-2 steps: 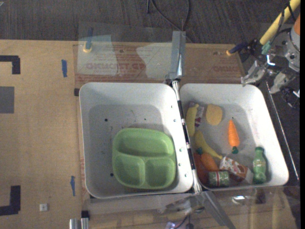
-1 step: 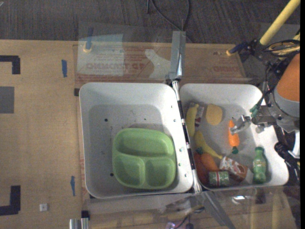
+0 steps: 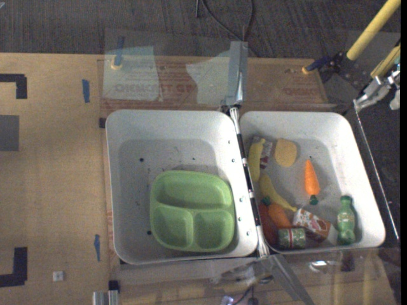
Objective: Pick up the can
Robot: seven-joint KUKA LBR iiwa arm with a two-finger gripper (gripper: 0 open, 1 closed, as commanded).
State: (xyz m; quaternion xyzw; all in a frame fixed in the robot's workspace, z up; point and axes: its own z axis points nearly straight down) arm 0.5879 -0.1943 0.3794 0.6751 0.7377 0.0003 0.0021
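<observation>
One small cylindrical can [image 3: 292, 237] — on its side

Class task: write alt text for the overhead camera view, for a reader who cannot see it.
Two white bins sit side by side on a bench: the right bin holds a can among toy bananas, carrots and a green bottle, while the left bin holds a green divided plate.
</observation>
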